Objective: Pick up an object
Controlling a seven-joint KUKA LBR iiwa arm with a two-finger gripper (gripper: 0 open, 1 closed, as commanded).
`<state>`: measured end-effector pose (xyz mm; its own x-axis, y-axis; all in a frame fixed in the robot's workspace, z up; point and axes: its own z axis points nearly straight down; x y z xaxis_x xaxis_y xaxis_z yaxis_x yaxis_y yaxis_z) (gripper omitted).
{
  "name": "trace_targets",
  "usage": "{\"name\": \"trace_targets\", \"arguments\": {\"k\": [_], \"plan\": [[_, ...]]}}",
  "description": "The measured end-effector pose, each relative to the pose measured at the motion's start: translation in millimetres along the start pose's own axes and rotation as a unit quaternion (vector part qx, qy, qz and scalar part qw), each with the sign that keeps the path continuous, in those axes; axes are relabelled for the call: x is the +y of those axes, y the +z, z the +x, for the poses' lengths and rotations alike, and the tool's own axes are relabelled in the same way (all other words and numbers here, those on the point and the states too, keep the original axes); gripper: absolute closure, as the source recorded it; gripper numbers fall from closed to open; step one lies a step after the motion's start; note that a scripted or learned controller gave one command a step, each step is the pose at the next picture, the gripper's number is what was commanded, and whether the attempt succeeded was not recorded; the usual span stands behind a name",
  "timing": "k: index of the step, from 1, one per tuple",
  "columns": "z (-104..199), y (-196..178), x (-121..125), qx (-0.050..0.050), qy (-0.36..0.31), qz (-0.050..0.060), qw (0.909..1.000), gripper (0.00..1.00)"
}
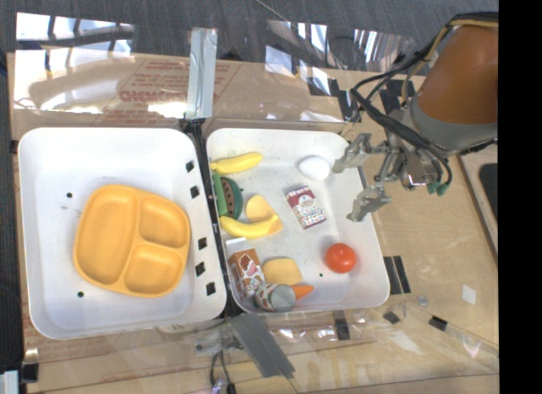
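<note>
My gripper (356, 182) hangs over the right rim of the right bin (279, 140), fingers spread open with nothing between them. Just left of it lies a white egg (314, 167). A small red-and-white carton (306, 207) lies in the bin's middle, and a red tomato (340, 258) sits below the gripper near the front right corner. Two bananas (236, 163) (251, 228) lie at the bin's left side, with a watermelon slice (228, 197) and a yellow wedge (257, 208) between them. Along the front are a brown packet (246, 270), a can (274, 297) and a carrot (300, 291).
The left bin (51, 155) holds a yellow compartment plate (131, 238). A black divider (203, 206) runs between the bins. Cables (385, 96) trail from the arm's orange band (461, 70) above the right bin's far corner. Cardboard and tape lie behind the bins.
</note>
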<state>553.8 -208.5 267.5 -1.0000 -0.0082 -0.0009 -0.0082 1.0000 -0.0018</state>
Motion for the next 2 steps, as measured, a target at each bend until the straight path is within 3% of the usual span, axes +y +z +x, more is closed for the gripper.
{"name": "trace_targets", "arguments": {"k": [1, 2], "plan": [[29.8, 172.1, 0.0, -0.002, 0.035, 0.000, 0.9994, 0.00], [26.1, 159.3, 1.5, -0.005, 0.030, 0.001, 0.9995, 1.00]]}}
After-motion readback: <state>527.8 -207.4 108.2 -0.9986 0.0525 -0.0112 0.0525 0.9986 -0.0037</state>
